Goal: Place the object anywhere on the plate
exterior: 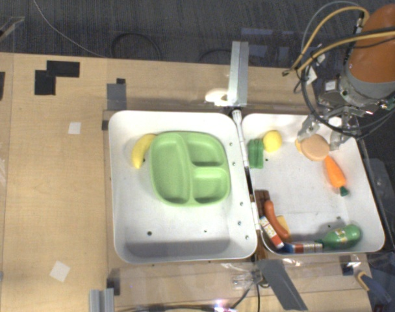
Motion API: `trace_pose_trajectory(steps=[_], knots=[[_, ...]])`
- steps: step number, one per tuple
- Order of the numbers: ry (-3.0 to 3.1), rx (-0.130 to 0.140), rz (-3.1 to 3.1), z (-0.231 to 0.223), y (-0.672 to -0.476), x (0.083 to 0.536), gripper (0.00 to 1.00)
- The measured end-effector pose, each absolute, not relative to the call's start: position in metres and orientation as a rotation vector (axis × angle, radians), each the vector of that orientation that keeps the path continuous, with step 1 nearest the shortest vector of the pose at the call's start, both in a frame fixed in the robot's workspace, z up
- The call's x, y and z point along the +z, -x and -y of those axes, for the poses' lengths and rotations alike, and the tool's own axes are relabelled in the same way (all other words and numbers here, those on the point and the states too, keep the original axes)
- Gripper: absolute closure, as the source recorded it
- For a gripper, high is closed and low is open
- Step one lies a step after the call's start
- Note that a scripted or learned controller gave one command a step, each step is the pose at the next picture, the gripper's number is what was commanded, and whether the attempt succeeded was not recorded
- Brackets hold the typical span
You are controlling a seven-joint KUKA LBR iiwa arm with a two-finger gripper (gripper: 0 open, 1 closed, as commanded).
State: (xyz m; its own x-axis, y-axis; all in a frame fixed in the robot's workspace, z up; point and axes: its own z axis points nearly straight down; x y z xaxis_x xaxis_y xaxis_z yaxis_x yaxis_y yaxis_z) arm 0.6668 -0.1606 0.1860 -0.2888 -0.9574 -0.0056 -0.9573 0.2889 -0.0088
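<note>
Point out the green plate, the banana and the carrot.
green plate (184, 168): camera view, left bin, on its central divider ridge.
banana (141, 151): camera view, beside the plate's left edge, on the middle of its curve.
carrot (334, 172): camera view, right bin, on its orange body.

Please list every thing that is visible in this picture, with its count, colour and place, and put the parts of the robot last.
Shallow white bins: two, side by side on bench.
Green divided plastic plate: one, left bin.
Yellow banana: one, left bin, touching plate's left edge.
Small green block: one, right bin, left wall.
Yellow lemon: one, beside block.
Tan round piece: one, below gripper.
Orange carrot: one, right side.
Green bottle-shaped toy: one, bottom right corner.
Mixed items pile: bottom left corner.
Gripper: one, over tan piece.
</note>
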Motion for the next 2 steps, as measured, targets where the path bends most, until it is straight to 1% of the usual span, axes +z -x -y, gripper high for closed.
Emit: trace_pose_trajectory(steps=[1, 2], knots=[[2.01, -0.001, -2.403, 0.092, -0.669, 0.133, 1.0], [2.545, -0.008, -1.823, -0.03, -0.671, 0.189, 1.0]])
